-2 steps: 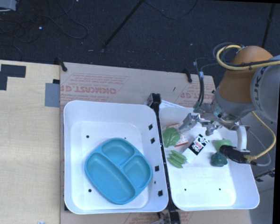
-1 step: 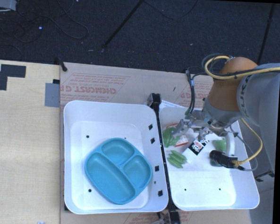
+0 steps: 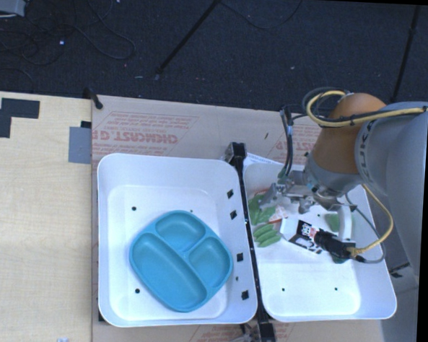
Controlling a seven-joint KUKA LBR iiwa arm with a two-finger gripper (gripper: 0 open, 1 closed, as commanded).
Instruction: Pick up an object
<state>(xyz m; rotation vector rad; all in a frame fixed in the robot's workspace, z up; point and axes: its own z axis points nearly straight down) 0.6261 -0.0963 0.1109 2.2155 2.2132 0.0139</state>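
Some green objects (image 3: 265, 237) half under arm (image 3: 389, 152)

Left bin (image 3: 104, 196): white, small black dots on its floor.
Plate (image 3: 181, 260): plain sky blue.
Right bin (image 3: 322, 300): white, a few black dots.
Small objects (image 3: 263, 224): green, perhaps two shades; blurred.
Arm (image 3: 392, 152): grey, with an orange band (image 3: 346, 138).
Cardboard sheet (image 3: 151, 130): tan, red lettering.
Bench top (image 3: 30, 220): pale wood tone, black and grey patches.
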